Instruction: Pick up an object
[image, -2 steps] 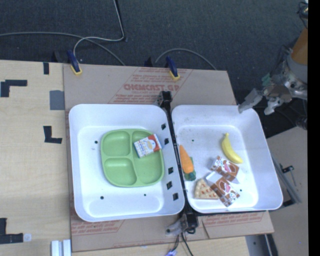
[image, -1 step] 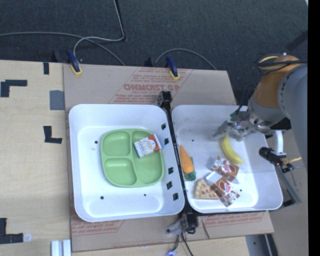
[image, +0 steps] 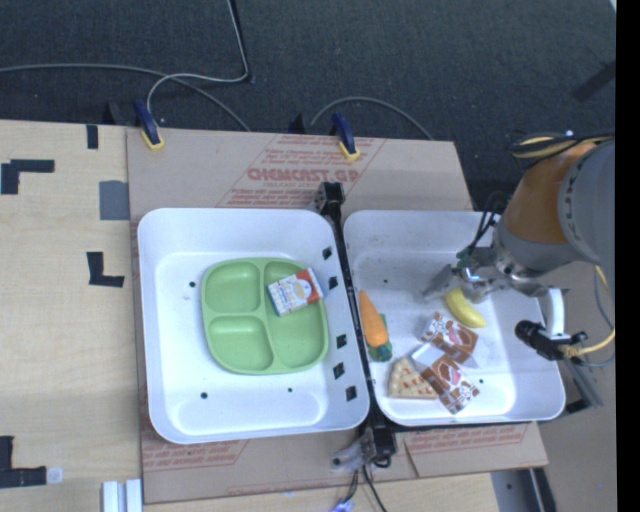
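- Claw (image: 462, 282) sits low in the right bin (image: 400, 232), near its right edge and about halfway between the far and near walls. I read two grey fingers (image: 437, 284) splayed apart toward the bin's middle, so I log it as open, with nothing between them.
- Banana (image: 464, 308) lies just on the near side of the claw, close to or touching it; I cannot tell which from this angle. It is yellow and lies at a slant, not gripped.
- Arm (image: 565, 205) comes in over the right edge of the right bin; orange band visible above the wrist.
- Carrot (image: 373, 322), orange with a green top, lies along the left wall of the right bin, green end toward the near edge.
- Waffle-like wedge (image: 405, 380) rests near the near edge of the right bin, just beside the carrot's green end.
- Two brown-and-white snack packets (image: 450, 336) lie between the wedge and the banana, one nearer the banana, the other toward the near right corner.
- Left bin (image: 160, 240) carries a green divided plate (image: 250, 320) in its middle.
- Small carton (image: 294, 292) with a red and white label lies on the plate's far right compartment, tilted.
- Both bins stand side by side on a cardboard sheet (image: 260, 165) clamped at the bench's far edge.
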